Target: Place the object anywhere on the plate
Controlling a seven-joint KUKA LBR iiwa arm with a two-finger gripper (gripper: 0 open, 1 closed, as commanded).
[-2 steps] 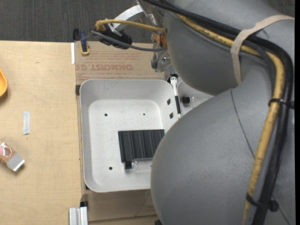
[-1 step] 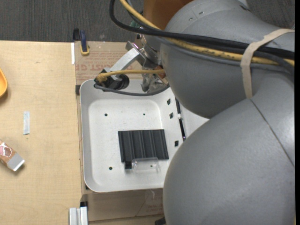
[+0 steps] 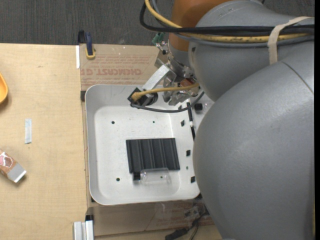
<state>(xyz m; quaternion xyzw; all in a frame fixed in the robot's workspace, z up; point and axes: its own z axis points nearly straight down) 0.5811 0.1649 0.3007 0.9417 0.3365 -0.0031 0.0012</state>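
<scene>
Object looks like the small clear plastic piece, lying flat in the white bin near its front edge, touching the front edge of the black ribbed plate. Plate sits mid-bin, slightly toward the front. So the object is just beside the plate, maybe overlapping its rim; cannot tell for sure.

Handling, judged: light, rigid, smooth and likely slippery; transparent, so its edges are hard to read. Best taken across its short width, near the middle, coming straight down.

Pincer is at the bin's back edge, well apart from the object, tangled among cables and a yellow hose. Cannot tell its state. Grey arm covers the bin's right side.

Worktop left of the bin carries a small wrapped item and a pale strip.
</scene>
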